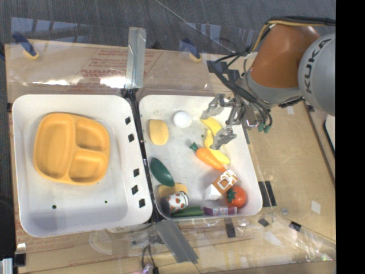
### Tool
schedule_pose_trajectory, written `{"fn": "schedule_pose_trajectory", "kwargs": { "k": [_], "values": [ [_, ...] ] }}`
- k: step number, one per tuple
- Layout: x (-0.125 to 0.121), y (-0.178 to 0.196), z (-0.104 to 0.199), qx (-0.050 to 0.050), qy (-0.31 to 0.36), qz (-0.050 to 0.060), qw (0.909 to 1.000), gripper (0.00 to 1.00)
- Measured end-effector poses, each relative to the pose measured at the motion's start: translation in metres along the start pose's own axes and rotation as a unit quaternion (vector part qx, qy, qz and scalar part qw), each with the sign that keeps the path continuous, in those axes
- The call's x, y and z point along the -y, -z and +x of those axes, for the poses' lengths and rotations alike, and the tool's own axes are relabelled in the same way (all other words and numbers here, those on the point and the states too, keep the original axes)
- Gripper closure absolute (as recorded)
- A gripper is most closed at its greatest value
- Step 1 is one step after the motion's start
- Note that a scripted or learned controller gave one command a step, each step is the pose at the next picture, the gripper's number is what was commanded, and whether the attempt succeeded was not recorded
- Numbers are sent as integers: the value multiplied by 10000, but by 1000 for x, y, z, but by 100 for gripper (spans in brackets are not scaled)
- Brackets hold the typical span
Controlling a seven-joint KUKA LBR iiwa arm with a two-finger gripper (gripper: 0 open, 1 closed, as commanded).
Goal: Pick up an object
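Reaching for: the banana (212,128), a yellow piece lying in the upper right of the right bin (246,153), right beneath my claw (227,124).
Claw: hanging low over the banana with fingers parted; nothing sits between them, so I count it released.
Risk: the carrot (210,157) lies just beside the banana, touching or nearly so. If I close off-centre I judge I could pinch both, or nudge the banana against the bin wall and lose it.
Second risk: the banana lies near the right wall, so one finger may catch the rim.
Nearby: a white ball (182,119) and a pale yellow piece (159,132) to the left, well apart from my claw.
Farther: a tomato (236,197), a small carton (224,182) and a green pod (161,172) crowd the lower bin.
Left bin (23,210): holds an orange divided plate (71,148).
Table (285,170): bears both bins.
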State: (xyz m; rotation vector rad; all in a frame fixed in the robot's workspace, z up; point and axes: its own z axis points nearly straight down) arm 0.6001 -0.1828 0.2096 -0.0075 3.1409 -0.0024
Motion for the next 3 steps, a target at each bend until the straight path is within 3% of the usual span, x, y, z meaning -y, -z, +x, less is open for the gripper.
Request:
{"fn": "schedule_pose_trajectory", "kwargs": {
  "k": [1, 2, 3],
  "values": [
    [26, -117, 1, -24, -451, -12, 9990, 0],
    [24, -102, -4, 31, -402, 4, 9992, 100],
    [-10, 4, -9, 49, -1159, 0, 9932, 100]
  ]
}}
